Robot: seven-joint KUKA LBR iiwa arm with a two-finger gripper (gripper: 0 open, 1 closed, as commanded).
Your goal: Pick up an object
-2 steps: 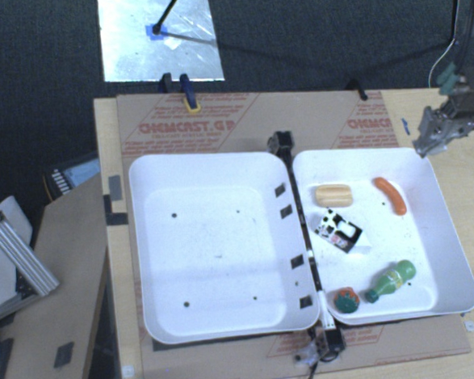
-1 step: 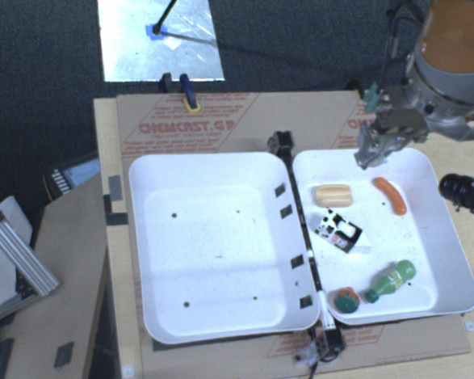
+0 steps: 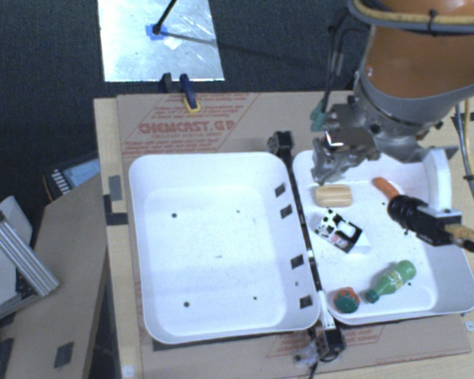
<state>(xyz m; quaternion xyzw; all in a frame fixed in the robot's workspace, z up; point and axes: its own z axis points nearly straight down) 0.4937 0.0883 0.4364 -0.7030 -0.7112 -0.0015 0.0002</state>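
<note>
Camera view, gripper [image 3: 330, 168] at far-left corner of right bin [image 3: 454, 291], just above tan block [image 3: 333, 195], open or closed unclear, left bin [image 3: 217, 251] alongside, cardboard [image 3: 240, 111] beneath.

We find open floor across the left bin [image 3: 217, 251]. In the right bin [image 3: 398, 242] a tan block [image 3: 333, 195], a black-and-white box [image 3: 339, 231], a green bottle [image 3: 392, 279] and a green-orange toy [image 3: 346, 300] stand in our way.
</note>
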